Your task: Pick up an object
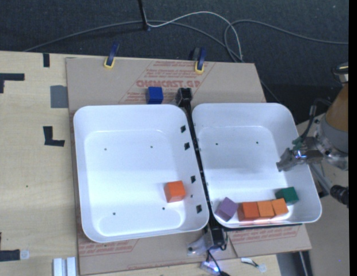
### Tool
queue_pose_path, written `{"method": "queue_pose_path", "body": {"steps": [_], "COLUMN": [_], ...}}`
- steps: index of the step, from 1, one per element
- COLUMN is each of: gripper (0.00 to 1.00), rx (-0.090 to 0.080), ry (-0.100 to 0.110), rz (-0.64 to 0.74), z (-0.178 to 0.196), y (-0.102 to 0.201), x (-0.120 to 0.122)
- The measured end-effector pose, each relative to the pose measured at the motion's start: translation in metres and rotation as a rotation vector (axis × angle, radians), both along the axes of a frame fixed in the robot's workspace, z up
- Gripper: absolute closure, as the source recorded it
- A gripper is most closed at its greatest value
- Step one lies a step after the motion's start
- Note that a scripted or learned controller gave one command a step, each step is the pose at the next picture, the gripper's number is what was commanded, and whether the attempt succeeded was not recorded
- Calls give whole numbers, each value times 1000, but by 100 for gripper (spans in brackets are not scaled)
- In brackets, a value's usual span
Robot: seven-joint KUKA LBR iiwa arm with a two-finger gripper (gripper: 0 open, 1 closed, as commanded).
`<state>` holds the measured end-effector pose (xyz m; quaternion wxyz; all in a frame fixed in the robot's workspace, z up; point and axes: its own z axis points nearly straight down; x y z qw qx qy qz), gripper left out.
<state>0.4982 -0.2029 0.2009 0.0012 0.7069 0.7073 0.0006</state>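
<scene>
The hand hangs at the right bin's right rim, holding nothing; whether it is spread I cannot tell. Just below it, along the front wall, lie a green block, three orange blocks and a purple block. This looks like the approach; next it must descend over one block.

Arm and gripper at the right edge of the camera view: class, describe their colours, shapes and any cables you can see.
The arm is grey and rounded, with an orange band above the wrist. Thin dark cables run beside it. The gripper is metallic grey with slim fingers; finer markings are too small to tell.
</scene>
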Motion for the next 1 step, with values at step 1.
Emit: {"method": "queue_pose_path", "body": {"steps": [1], "gripper": [100], "rx": [0], "ry": [-1], "rz": [0], "z": [50], "y": [-2], "x": [10]}}
